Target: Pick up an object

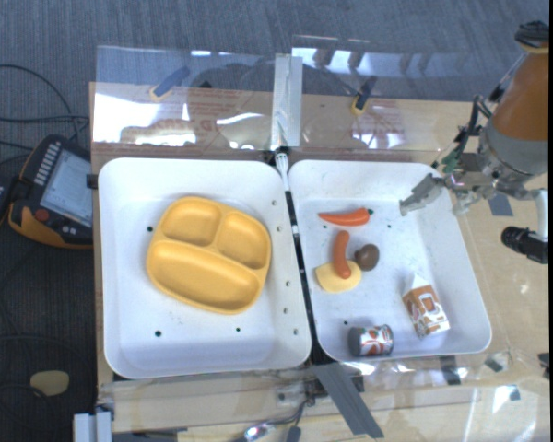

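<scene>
I see nothing picked yet: my gripper (422, 194) hangs over the right bin's (470, 274) upper right rim, whether open or closed I cannot tell; the chili (345, 216) lies inside, untouched.

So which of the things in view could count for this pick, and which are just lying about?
Pick candidates, right bin:
red chili pepper
sausage
yellow slice
dark round fruit
can
orange carton

Lying about:
yellow divided plate, left bin
handheld pendant, on the floor
</scene>
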Tool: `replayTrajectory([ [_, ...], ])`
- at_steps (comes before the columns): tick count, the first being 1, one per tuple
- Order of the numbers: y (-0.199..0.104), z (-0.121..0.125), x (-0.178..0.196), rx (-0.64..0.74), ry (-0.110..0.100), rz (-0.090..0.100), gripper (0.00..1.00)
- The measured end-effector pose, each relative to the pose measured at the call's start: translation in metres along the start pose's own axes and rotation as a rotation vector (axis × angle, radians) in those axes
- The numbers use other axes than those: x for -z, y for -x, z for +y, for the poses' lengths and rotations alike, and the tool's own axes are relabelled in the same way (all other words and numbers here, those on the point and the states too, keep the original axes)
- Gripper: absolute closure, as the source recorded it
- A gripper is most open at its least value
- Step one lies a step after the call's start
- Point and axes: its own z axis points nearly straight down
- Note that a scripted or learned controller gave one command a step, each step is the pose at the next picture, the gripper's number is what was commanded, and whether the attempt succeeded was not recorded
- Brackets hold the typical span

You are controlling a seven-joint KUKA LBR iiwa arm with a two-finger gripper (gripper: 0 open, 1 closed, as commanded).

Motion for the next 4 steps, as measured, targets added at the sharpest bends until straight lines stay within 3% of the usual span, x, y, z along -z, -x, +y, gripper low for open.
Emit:
replayTrajectory([
  [1, -0.024, -0.005, -0.121, -0.001, 0.001, 0.000, 0.00],
  [2, -0.043, -0.070, -0.125, -0.002, 0.012, -0.005, 0.00],
  [3, -0.107, 0.004, -0.126, 0.001, 0.013, -0.004, 0.00],
  [4, -0.107, 0.005, -0.115, 0.002, 0.013, -0.004, 1.00],
])
